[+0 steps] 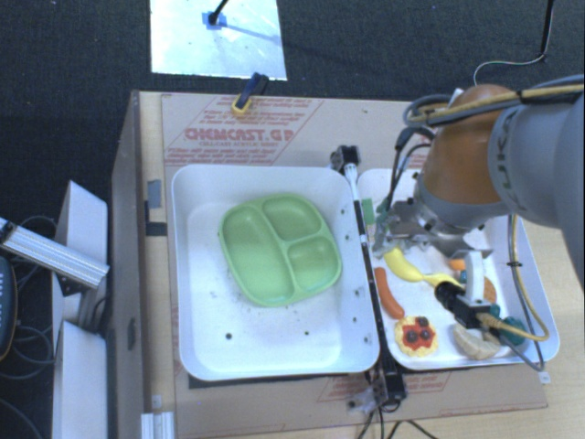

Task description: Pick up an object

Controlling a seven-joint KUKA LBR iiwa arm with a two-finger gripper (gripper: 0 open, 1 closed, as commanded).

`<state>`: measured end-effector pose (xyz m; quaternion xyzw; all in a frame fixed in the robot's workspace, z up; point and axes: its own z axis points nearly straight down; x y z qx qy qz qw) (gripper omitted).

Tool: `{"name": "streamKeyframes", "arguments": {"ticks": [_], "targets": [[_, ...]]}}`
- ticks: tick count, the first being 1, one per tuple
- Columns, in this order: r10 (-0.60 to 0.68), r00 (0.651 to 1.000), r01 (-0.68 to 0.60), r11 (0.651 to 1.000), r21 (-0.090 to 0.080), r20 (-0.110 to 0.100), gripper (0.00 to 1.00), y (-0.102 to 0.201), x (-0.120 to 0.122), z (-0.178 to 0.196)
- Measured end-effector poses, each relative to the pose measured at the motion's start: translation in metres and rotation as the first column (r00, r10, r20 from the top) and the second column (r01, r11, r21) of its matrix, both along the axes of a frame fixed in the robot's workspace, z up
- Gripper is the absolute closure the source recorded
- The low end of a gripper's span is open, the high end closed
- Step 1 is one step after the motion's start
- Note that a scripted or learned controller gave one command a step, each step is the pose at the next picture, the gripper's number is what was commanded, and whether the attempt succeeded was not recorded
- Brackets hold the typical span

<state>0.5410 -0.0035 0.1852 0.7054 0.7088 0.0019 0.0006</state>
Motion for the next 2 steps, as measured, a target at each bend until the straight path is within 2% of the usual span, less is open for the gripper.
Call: {"name": "streamKeyframes", "arguments": {"ticks": [1, 2], "targets": [[0.0, 1.0, 0.0, 1.0, -0.002, 0.0, 1.0, 0.01, 0.035, 0.066], [-0.003, 1.0, 0.003, 1.0, -0.002, -0.001, 1.0, -0.003, 0.034, 0.081]]}}
